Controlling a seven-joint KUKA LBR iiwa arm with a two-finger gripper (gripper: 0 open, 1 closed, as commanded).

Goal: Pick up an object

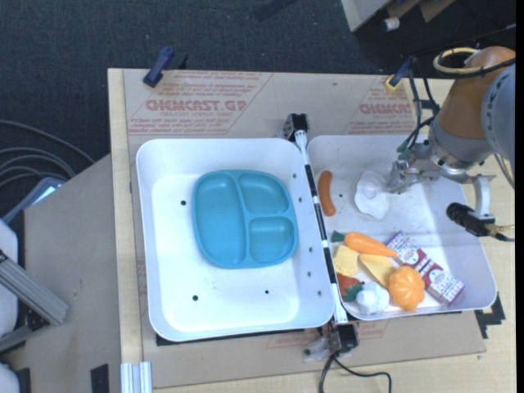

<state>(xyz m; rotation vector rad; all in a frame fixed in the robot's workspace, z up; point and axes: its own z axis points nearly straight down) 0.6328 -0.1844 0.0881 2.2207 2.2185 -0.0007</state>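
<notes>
Partly blurred, the gripper (399, 175) meets a pale object (371, 196); its grip state cannot be told.

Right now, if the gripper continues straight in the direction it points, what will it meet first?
Probably the pale, whitish object just ahead of the gripper in the right bin. Depth is unclear from above.
</notes>
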